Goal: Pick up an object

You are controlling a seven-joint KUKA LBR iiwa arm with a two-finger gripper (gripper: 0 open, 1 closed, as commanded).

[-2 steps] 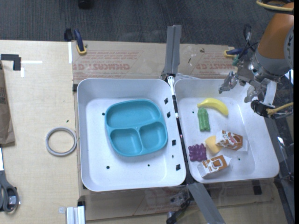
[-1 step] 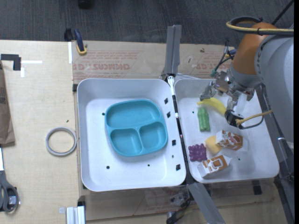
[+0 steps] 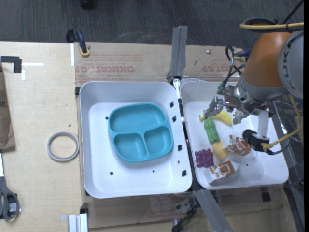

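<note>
Blue divided plate [image 3: 140, 137] in left bin [image 3: 91, 144]. Right bin [image 3: 270, 173]: green pickle [image 3: 211, 130], purple grapes [image 3: 203, 157], small carton [image 3: 222, 171], banana [image 3: 223, 117] partly hidden under gripper [image 3: 227, 108]; whether it grips anything, can't tell.

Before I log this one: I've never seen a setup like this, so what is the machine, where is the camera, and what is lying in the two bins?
One fixed camera looks down at a slant on a wooden bench carrying two shallow white bins. The grey machine with the orange band is a robot arm reaching in from the right. Its gripper hangs low over the right bin, close to a yellow banana-like toy; I cannot tell whether it holds anything.

The left bin holds a blue divided plate. The right bin holds small toy foods: a green vegetable, purple grapes, a yellow piece and two small printed cartons.

On the bench to the left lie a grey ring and scissors.
</note>
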